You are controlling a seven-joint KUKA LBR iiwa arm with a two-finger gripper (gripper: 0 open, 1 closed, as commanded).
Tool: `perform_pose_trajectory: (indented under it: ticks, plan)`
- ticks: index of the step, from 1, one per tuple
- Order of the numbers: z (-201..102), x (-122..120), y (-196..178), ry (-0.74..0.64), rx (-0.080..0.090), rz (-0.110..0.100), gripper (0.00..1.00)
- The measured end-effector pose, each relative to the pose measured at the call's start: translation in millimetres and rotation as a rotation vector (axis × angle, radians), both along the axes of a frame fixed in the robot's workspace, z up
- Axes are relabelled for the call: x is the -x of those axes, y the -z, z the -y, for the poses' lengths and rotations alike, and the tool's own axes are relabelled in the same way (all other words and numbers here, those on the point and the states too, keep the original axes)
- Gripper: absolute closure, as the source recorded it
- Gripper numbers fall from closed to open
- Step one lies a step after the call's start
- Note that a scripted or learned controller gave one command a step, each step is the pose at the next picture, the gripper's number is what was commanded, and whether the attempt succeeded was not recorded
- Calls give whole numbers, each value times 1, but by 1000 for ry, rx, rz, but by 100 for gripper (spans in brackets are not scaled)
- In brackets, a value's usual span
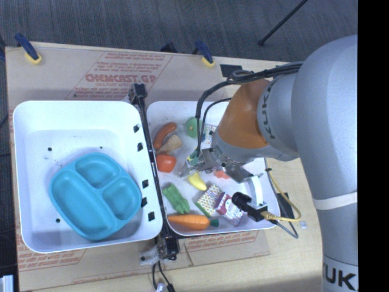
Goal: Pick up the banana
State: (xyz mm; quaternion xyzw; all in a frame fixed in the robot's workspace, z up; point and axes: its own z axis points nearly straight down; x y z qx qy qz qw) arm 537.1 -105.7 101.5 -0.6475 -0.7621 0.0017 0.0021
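The yellow banana (197,181) lies in the right bin (176,109), near its middle, partly covered by the arm's wrist. My gripper (200,163) hangs just above the banana's upper end, low inside the bin. The grey arm with its orange band (246,117) covers the right half of that bin.
Around the banana lie a tomato (166,162), a hot dog (165,134), a bread piece (173,143), a green pepper (192,126), a green vegetable (176,198), a carrot (191,222) and snack packets (220,204). The left bin (36,126) holds a blue divided plate (95,194).
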Motion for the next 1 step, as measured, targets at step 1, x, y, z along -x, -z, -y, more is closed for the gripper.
perform_pose_trajectory:
  ticks: [1]
  plan:
    - [-15, -7, -146, -50, 1, 6, 100]
